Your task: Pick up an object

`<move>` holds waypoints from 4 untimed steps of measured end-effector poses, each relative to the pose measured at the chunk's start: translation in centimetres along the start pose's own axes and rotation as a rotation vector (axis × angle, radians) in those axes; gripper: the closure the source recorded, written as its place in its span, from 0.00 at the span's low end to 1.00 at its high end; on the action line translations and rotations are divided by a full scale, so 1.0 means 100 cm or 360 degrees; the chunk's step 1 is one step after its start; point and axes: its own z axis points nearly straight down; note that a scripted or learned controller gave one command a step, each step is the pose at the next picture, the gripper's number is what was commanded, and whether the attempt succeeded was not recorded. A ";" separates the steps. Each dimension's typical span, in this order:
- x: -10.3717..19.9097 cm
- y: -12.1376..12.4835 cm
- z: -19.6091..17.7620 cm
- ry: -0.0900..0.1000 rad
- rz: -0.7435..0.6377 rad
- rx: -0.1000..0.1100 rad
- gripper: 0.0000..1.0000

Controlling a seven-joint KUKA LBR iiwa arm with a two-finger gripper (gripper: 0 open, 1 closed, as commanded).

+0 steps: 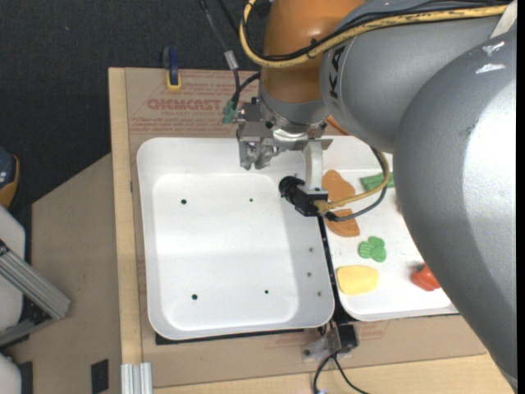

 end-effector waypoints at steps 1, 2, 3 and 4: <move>-0.058 -0.010 0.036 -0.0005 0.0008 0.0011 1.00; 0.003 0.031 -0.125 0.0009 -0.0013 -0.0033 1.00; -0.072 0.017 -0.126 -0.0005 0.0009 0.0003 1.00; -0.026 0.037 -0.105 0.0000 -0.0008 -0.0001 1.00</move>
